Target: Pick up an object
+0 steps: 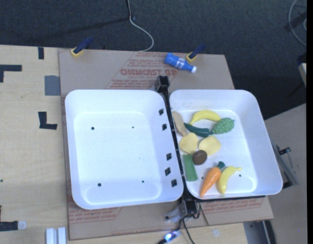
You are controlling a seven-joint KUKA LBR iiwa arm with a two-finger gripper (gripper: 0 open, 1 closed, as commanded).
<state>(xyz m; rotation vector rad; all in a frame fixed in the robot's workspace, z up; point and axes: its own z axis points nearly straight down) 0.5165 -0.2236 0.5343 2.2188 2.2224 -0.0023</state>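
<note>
Here, toy food lies heaped in the right bin (pixel 258 136): a carrot (pixel 210 179) beside a banana (pixel 226 177).

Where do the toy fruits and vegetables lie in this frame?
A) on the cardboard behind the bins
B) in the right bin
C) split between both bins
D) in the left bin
B: the carrot, bananas and the other toy foods all lie inside the right bin.
</note>
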